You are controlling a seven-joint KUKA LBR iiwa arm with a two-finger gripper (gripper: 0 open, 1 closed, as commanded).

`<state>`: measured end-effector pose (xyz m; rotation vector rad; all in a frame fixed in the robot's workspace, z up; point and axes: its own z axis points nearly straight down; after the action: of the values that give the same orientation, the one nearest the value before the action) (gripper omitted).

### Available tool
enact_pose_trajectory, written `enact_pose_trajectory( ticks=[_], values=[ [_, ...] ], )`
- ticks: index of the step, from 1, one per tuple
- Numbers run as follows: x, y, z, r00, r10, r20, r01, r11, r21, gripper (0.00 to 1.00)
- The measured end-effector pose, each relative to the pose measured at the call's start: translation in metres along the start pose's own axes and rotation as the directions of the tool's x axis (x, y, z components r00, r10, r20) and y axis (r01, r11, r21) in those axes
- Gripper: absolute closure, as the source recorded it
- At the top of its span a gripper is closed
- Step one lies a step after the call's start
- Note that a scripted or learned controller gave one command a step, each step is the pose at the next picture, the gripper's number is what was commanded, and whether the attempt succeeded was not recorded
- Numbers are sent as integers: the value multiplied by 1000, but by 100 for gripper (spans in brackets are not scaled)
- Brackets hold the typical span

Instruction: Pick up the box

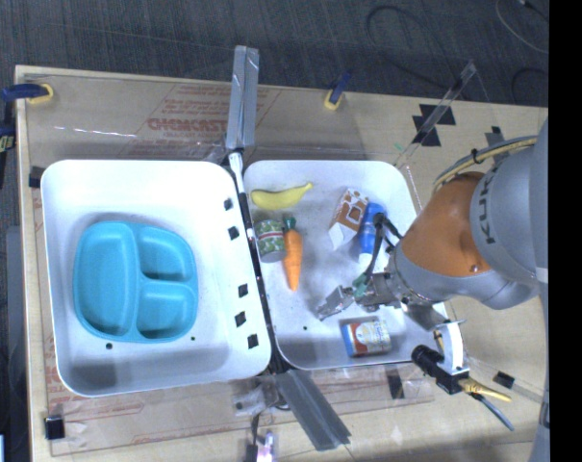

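While hovering low in the right bin (406,186), gripper (335,301) spread open, nothing between fingers. Box (351,210) at one o'clock from it, well apart; carrot (292,257) at ten.

The box (348,210) is a small carton, brown and orange with white patches of print, lying in the right-hand bin (319,354). It sits in the far right part of that bin, close to the far wall, and looks tilted, one corner pointing toward the far side, its printed face turned up and toward the left. Its right edge touches or overlaps a blue-and-white object (369,231); whether they truly touch cannot be told. To its left, well apart, lie a banana (279,196) and a carrot (292,256). The white bin floor shows bare just near of the box.
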<state>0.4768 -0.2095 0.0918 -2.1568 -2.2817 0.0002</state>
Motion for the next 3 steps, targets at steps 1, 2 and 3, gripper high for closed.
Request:
enact_pose_trajectory(
  ticks=[1,2,3],
  values=[
    [0,1,-10,1000,-6,1,6,1000,-1,100],
    [0,1,-10,1000,-6,1,6,1000,0,0],
    [-3,49,1,999,37,0,-37,999,2,0]
  ],
)
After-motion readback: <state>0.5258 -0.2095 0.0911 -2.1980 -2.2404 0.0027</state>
